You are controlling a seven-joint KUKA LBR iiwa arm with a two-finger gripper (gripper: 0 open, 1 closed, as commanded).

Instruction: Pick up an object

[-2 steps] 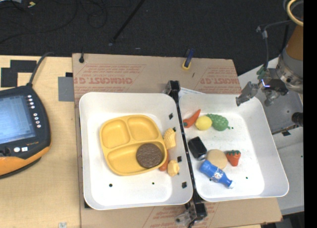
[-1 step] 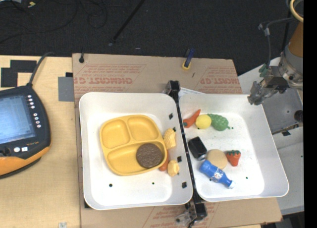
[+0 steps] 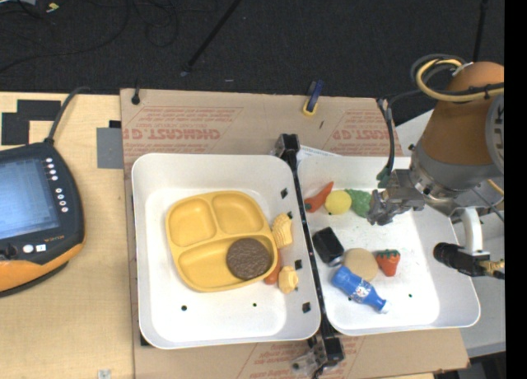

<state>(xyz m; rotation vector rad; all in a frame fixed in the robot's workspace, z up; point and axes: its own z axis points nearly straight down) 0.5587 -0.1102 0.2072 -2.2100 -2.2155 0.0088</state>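
Two shallow white bins sit side by side on the desk, and the dark gripper hangs low in the right white bin, just beside a green toy vegetable; I cannot tell how its jaws stand. Beside the green piece lie a round yellow toy fruit and an orange toy carrot. Nearer the front of this bin are a small black block, a tan round toy, a red toy strawberry and a blue-and-white toy bottle. The left white bin holds a yellow plastic compartment tray with a brown round cookie in its front compartment, and pale yellow toy pieces at the tray's right edge.
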